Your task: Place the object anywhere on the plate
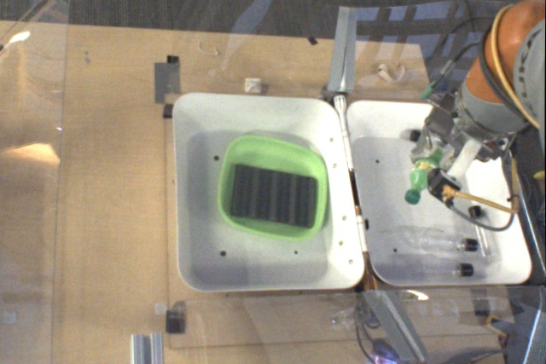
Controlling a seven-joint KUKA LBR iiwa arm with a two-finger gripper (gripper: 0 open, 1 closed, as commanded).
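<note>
A: Plate first, left bin: lime green, squarish with rounded corners, dark ribbed panel in its well. Sits mid-bin, a bit tilted.

B: Right bin?

A: Gripper over its middle, arm coming in from the upper right. Small green object at the fingertips, well apart from the plate.

B: Orientation?

A: Long axis near vertical in frame, slight lean; rounded end points down toward the near edge.

B: Held?

A: Looks to be between the fingers, fingers clamped on it. Whether it touches the bin floor, can't tell.

B: Else?

A: Clear tube with dark caps, lying low in the right bin.
</note>
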